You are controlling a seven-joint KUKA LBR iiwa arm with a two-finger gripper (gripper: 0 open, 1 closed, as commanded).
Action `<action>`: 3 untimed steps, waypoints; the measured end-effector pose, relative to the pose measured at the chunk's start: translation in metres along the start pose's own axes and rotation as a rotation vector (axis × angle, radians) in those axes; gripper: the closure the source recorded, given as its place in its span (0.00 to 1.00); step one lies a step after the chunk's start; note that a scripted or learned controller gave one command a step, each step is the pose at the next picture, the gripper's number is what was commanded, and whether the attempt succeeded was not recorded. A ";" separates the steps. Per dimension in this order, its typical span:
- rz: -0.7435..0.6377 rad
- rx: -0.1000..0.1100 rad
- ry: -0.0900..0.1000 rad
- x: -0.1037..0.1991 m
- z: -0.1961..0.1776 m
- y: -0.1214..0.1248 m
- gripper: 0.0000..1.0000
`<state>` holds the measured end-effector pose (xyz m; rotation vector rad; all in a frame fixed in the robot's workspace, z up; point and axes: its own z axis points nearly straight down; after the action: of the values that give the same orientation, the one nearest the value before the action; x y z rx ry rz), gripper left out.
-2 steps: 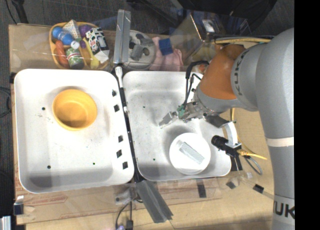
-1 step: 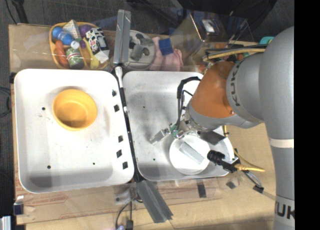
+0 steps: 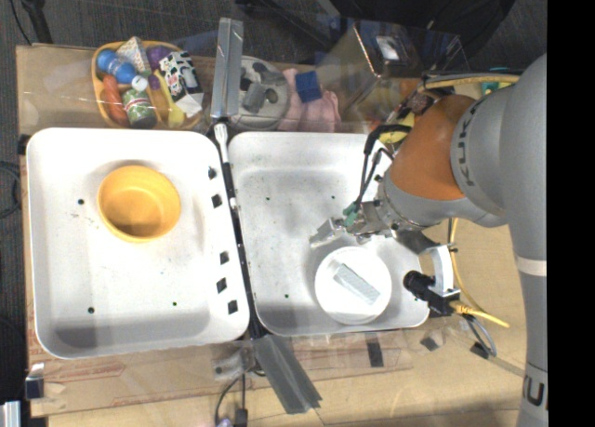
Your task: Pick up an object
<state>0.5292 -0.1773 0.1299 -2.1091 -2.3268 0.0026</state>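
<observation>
Bins [image 3: 56, 230]: 2; yellow bowl [image 3: 139, 202]: 1; white plate [image 3: 353, 286]: 1.

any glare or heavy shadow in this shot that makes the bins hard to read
In the camera view, soft shadow pools along the near inner edge of the left bin, and the arm shades the right bin around the claw; the white plate looks bright yet keeps its outline, and the yellow bowl reads clearly.

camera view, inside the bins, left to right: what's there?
Yellow bowl in the left bin → divider between the bins → white plate in the right bin, with the gripper just above it.
</observation>
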 end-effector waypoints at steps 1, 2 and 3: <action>-0.142 -0.019 -0.007 0.006 0.031 -0.025 0.00; -0.121 0.002 0.001 0.051 0.039 0.019 0.00; 0.060 0.001 0.001 0.061 0.024 0.075 0.00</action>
<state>0.5974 -0.1089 0.1055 -2.1773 -2.2612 0.0020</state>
